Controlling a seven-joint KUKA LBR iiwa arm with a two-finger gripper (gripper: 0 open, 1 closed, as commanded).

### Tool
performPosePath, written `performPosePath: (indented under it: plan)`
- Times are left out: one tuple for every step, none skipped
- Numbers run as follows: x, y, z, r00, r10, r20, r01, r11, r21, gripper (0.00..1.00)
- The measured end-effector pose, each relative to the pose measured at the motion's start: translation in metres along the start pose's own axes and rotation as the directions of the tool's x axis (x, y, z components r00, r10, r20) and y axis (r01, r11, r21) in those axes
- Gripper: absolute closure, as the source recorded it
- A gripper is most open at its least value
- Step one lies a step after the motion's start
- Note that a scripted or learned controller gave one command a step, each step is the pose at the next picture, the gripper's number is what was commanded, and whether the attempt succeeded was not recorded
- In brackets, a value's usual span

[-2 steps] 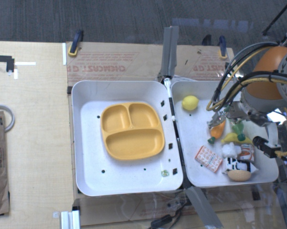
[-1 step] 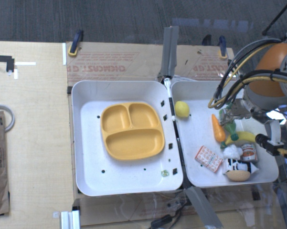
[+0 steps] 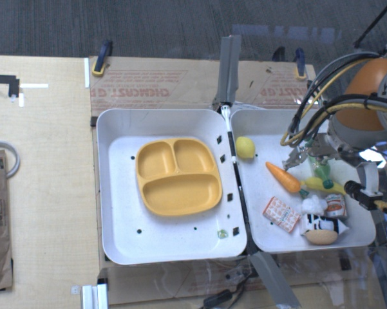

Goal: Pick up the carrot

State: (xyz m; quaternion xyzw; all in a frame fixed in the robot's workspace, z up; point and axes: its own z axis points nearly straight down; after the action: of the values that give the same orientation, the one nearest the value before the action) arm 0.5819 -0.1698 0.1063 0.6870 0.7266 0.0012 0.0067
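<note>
Toward four o'clock of the camera view, inside the right bin (image 3: 261, 234), the carrot (image 3: 283, 177) lies slanted, its narrow tip pointing to ten o'clock and its thick end beside a yellow piece (image 3: 323, 185). At two o'clock from it hangs the gripper (image 3: 302, 156), close above the carrot's thick end; how its jaws stand I cannot tell. A lemon (image 3: 245, 148) sits at ten o'clock. Likely light, stiff and smooth plastic; grasp across the thicker middle.
</note>
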Motion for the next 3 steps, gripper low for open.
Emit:
performPosePath:
  plan:
    - [0.041,0.005,-0.051,0.977,-0.214,-0.008,0.215,0.977,0.009,0.0]
    - [0.06,-0.02,0.014,0.697,-0.717,-0.012,0.717,0.697,0.001,0.0]
    - [0.058,-0.019,0.004,0.7,-0.715,-0.005,0.715,0.7,-0.002,1.0]
